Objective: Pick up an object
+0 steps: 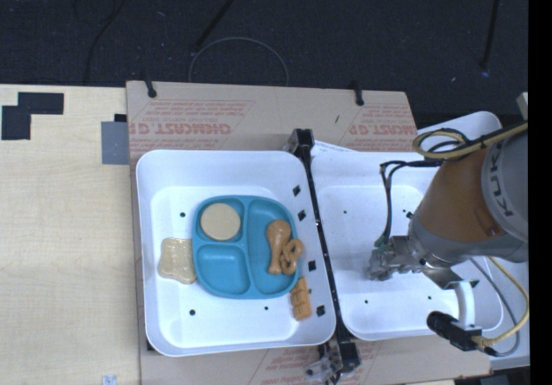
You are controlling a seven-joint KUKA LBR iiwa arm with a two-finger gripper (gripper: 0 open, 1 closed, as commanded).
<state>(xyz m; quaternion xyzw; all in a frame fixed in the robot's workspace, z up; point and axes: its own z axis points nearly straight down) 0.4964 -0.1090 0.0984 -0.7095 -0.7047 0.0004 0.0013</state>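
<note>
A blue divided plate (pixel 226 273) lies in the left bin (pixel 164 176). On it rest a round tan cracker (pixel 220 221) and a brown pretzel-like piece (pixel 283 247). A pale toast-shaped piece (pixel 177 260) lies just left of the plate, and a small orange-brown block (pixel 300 299) sits at the plate's lower right corner. My gripper (pixel 385 261) hangs low over the right bin (pixel 362 202), near its middle, pointing left. No object shows between its fingers, and their spacing is too dark to read.
A black divider rail (pixel 316 228) runs between the two bins. Cardboard (pixel 259 120) lies under and behind them. The arm's orange band (pixel 457 202) covers the right bin's right part. A wooden bench top (pixel 60 245) extends to the left.
</note>
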